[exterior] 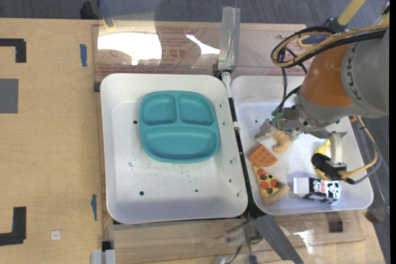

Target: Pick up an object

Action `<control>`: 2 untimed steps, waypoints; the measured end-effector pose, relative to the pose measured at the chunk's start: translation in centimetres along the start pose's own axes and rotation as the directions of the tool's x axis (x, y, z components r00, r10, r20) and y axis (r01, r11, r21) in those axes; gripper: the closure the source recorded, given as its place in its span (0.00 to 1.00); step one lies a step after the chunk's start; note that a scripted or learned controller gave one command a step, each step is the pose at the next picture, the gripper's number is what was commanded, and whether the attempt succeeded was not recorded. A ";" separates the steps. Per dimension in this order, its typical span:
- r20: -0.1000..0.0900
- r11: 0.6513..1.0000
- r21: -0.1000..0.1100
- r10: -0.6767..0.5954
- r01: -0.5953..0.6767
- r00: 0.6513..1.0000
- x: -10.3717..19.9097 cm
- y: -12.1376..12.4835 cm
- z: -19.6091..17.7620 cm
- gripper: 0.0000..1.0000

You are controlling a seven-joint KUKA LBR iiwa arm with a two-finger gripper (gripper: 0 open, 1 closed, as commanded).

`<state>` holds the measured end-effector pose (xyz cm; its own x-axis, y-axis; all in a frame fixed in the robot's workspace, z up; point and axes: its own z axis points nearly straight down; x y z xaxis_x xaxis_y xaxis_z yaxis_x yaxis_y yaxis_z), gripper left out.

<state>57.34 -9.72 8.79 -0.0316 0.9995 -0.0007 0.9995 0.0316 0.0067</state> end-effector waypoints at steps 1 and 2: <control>0.000 0.999 -0.001 0.037 -0.037 0.999 0.2 -0.3 0.0 0.00; 0.001 0.904 0.004 0.428 -0.428 0.904 -0.3 7.7 0.2 0.00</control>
<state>65.05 -9.81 8.61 0.3996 0.9167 0.0008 0.9167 -0.3996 0.0025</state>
